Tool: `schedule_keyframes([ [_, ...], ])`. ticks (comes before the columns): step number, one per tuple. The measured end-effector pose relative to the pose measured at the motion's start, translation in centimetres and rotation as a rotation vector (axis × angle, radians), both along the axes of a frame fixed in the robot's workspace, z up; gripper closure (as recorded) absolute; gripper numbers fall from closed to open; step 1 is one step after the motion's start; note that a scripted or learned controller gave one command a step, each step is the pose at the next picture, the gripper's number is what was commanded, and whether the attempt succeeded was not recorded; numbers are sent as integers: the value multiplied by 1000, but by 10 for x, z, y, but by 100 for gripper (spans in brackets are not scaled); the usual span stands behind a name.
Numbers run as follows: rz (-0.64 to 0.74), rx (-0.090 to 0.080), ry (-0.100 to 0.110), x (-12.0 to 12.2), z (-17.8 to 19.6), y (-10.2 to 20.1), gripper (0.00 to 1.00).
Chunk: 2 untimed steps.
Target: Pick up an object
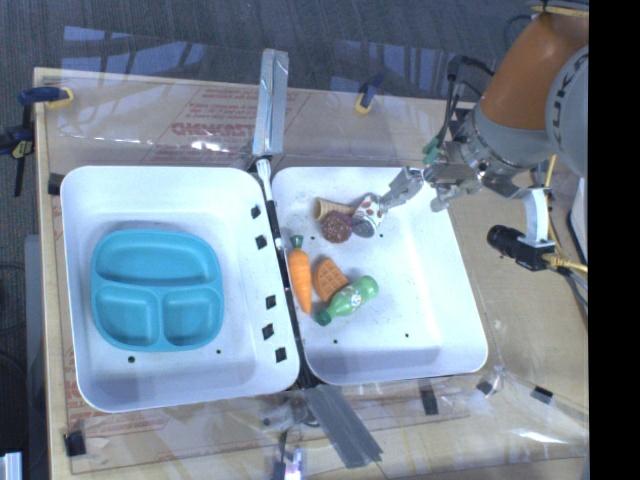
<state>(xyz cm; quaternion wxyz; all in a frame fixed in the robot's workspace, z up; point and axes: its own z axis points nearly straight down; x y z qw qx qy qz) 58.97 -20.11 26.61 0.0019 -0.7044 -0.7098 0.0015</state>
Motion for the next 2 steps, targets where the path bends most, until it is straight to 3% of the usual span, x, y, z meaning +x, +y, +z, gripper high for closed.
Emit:
schedule_keyframes([
  [1,140,-8,-25,57,-149,2,0],
  [2,238,-10,-28,73,-155,-9,0],
])
